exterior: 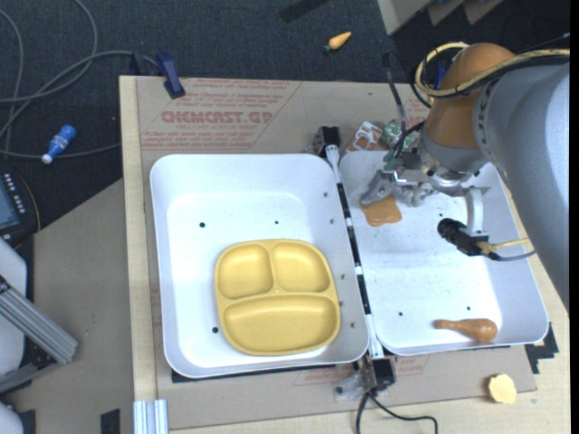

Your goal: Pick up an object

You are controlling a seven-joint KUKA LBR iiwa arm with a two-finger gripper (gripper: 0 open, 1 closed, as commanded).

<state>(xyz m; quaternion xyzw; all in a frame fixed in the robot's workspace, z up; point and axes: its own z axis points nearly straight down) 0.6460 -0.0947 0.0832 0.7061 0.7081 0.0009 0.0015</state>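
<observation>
Hovering hand (391,191) over right bin (452,283), upper-left corner. Orange piece (383,212) lying just below the hand, touching or nearly. Finger spread: cannot tell. Drumstick-shaped toy (467,328) sitting well apart, near edge.

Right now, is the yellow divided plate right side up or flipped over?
Right side up. The yellow divided plate lies flat in the left bin, its three hollow compartments facing up.

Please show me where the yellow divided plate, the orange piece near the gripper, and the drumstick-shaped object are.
yellow divided plate (276,295): camera view, on its wide lower compartment.
orange piece (384,212): camera view, on its middle.
drumstick-shaped object (474,328): camera view, on its thick end.
</observation>
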